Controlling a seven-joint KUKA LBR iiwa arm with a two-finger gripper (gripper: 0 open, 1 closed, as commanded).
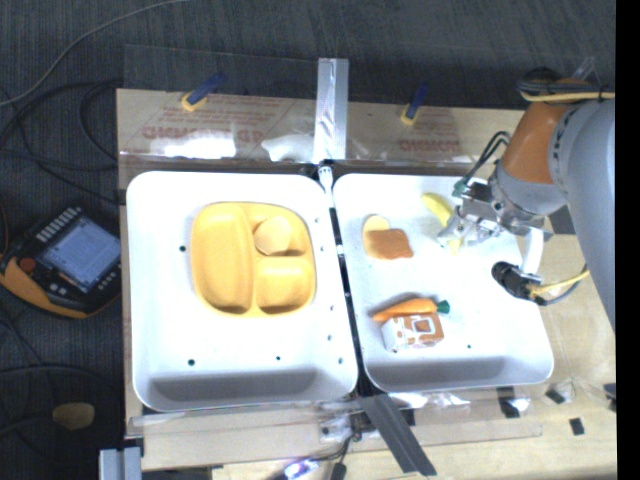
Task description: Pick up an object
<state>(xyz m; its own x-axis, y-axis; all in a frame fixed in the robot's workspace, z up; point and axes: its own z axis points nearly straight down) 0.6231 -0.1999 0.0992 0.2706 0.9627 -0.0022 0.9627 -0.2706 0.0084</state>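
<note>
In the right bin [500, 353] lie a small yellow banana-shaped piece [434, 205] at the back, a brown toast slice [390, 244] with a pale round piece [375, 224] behind it, an orange carrot [408, 308] with a green tip, and a small white and orange carton [414, 332]. My gripper [462, 230] is down in the back right of this bin, just right of the yellow piece and close against it. The wrist blocks the view of where they meet.
The left bin [160, 298] holds a yellow divided tray [230, 268] with a tan round piece [272, 235] in its back right compartment. A metal post [331, 108] stands behind the bins. A black cable loop [520, 280] hangs off the wrist.
</note>
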